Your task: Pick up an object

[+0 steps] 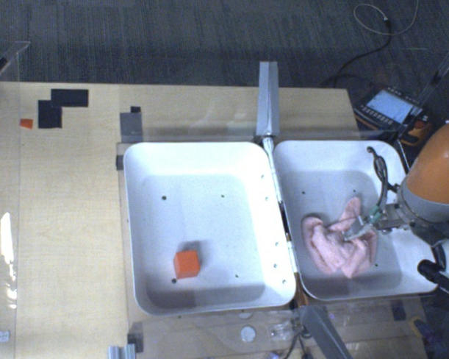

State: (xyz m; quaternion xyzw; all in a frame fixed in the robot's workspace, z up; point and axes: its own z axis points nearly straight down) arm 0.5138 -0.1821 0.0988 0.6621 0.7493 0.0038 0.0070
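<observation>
A crumpled pink cloth [331, 246] lies in the right bin [319, 164], toward its front. My gripper [360, 229] is down in that bin at the cloth's right edge, touching or pressed into its folds. A flap of the cloth rises beside the gripper tip. The grey arm with its orange band [439, 167] reaches in over the bin's right rim. A small orange cube [187, 264] sits on the floor of the left bin [195, 183], near its front left.
A metal divider post [266, 100] stands behind the seam between the two bins. Black blocks [59, 106] and a small orange piece [26, 124] lie on the wooden bench at far left. A tablet [389, 107] and cables sit at the back right.
</observation>
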